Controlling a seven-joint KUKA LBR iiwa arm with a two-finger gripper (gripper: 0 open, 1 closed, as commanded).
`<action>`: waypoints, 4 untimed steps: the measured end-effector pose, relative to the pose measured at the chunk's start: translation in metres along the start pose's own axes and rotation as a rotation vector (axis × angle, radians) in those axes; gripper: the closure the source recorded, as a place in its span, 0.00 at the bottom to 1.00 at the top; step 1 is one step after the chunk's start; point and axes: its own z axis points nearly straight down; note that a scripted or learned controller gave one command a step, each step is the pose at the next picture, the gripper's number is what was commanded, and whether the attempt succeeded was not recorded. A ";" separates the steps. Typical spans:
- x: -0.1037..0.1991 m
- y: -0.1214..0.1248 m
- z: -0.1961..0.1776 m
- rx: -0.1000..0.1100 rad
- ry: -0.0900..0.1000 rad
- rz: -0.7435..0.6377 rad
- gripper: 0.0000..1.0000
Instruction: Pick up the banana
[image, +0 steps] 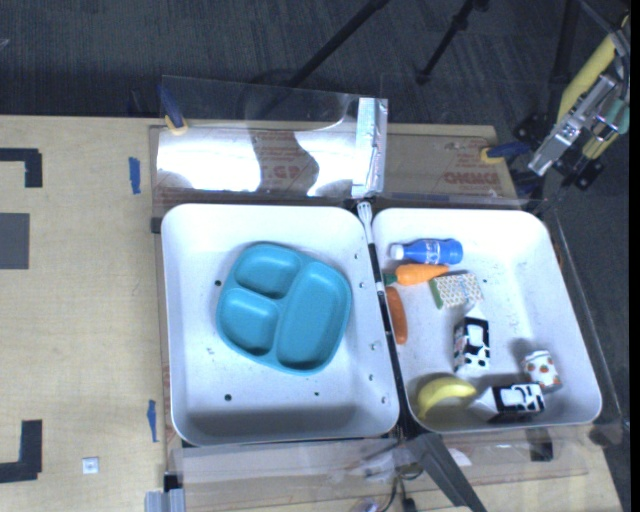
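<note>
The jaws (556, 150) hang at the counter's far right corner, their state impossible to tell. Well below and left of them, the curved yellow banana (444, 395) lies in the right white bin (572, 300).

dark carpet floor (300, 40) (tripod legs (440, 45) crossing), pale wooden bench (80, 330).
</note>
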 end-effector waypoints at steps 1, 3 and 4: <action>0.001 0.028 0.074 0.001 0.003 -0.070 1.00; -0.024 0.019 0.081 0.001 0.004 -0.289 1.00; -0.048 -0.004 0.098 0.001 0.004 -0.350 1.00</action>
